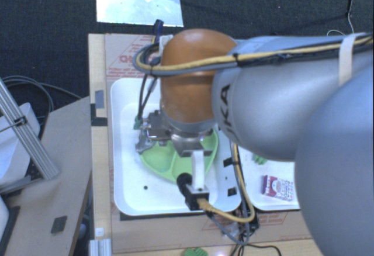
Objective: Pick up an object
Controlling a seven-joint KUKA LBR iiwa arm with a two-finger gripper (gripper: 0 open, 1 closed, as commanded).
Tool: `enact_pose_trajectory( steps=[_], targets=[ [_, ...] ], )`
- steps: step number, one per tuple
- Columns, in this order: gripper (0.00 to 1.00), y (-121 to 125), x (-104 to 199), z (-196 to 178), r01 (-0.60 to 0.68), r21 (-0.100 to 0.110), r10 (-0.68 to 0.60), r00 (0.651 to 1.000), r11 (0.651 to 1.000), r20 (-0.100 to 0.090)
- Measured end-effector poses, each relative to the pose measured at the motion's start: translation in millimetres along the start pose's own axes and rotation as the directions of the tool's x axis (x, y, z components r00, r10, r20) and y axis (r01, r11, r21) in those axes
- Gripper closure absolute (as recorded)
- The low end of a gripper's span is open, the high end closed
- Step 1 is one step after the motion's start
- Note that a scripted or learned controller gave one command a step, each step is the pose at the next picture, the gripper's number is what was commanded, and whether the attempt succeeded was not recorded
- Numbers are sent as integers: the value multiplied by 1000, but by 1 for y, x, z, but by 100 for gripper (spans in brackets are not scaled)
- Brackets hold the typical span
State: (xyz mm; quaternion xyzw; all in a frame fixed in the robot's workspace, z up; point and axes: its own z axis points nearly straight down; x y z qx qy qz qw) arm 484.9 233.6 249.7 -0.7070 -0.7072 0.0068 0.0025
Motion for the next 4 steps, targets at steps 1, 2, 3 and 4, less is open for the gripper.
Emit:
enact_pose_trajectory(
  steps=[1, 2, 3, 4],
  targets=[
    [0, 2, 0, -99, 4, -23, -4, 1000, 1000, -11],
    [0, 5, -3, -193, 4, -25, -4, 1000, 1000, -12],
    [0, 50, -69, -19, -7, 1, 7, 1000, 1000, 2],
    [100, 51, -63, -38, 3, -15, -3, 1000, 1000, -7]
  ],
)
